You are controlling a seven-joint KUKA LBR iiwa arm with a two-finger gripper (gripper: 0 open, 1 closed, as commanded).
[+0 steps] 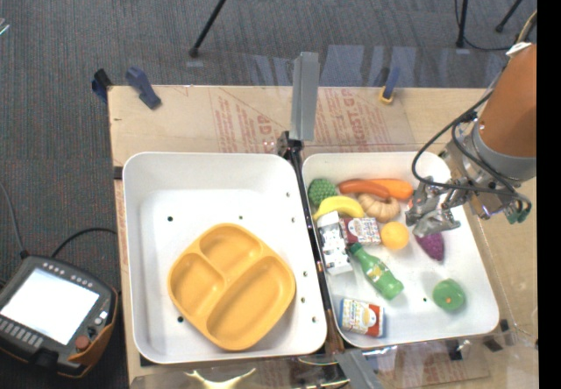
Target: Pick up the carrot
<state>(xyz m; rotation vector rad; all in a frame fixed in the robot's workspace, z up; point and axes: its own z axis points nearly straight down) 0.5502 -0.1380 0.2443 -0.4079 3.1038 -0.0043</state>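
Gripper (431, 214) low beside carrot (377, 188)

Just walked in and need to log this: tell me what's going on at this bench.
A grey arm with an orange band reaches in from the right; its tool hovers over the right bin, just right of the carrot. The carrot lies among toy foods at the bin's far side, not held. The left bin holds a yellow divided plate.

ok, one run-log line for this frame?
task: carrot pick | long orange carrot: right white bin, far side, ungrasped | pincer: over purple toy
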